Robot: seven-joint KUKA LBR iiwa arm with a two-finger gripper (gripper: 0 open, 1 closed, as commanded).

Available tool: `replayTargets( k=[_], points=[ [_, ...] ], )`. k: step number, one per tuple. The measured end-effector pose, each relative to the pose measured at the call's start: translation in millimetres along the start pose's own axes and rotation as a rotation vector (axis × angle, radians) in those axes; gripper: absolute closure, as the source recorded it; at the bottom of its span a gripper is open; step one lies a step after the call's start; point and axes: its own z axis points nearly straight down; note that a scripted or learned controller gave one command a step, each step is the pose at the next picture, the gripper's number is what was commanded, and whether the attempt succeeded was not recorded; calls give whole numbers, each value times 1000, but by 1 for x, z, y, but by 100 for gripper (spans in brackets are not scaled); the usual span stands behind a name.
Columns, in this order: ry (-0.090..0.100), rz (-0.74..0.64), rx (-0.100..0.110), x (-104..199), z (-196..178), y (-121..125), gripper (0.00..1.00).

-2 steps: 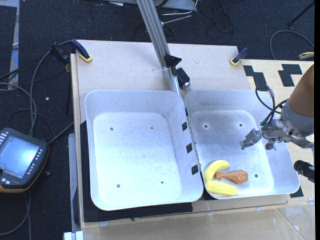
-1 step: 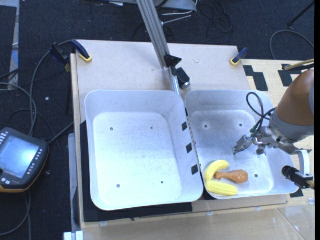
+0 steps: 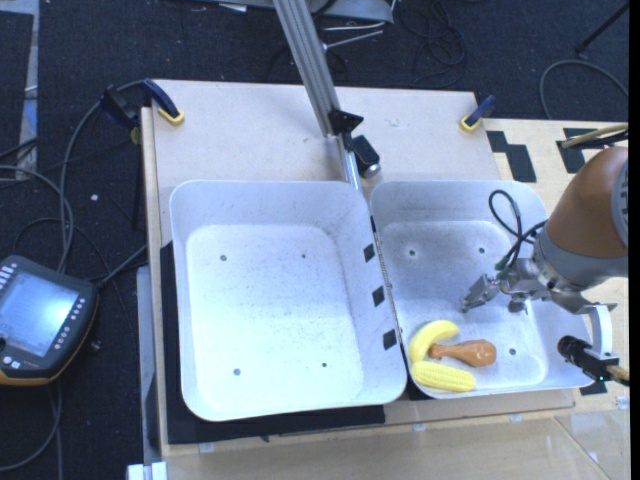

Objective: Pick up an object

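Gripper (image 3: 487,292), fingers apparently apart and empty, hangs over the right bin (image 3: 440,204); it should drop squarely onto the drumstick (image 3: 467,352) near the front edge.

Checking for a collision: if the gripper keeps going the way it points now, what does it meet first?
Probably the right bin's bare floor: the gripper points down-left, above the banana. Depth is unclear.

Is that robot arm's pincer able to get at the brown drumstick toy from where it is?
Probably yes. The pincer hangs in the right bin, with bare floor between it and the drumstick.
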Motion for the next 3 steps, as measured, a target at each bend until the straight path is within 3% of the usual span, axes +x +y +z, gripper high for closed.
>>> replayTargets(
  k=[1, 3],
  points=[
    [-1, 0, -2, 0, -11, 1, 100],
    [-2, 0, -6, -10, -114, -2, 100]
  ],
)
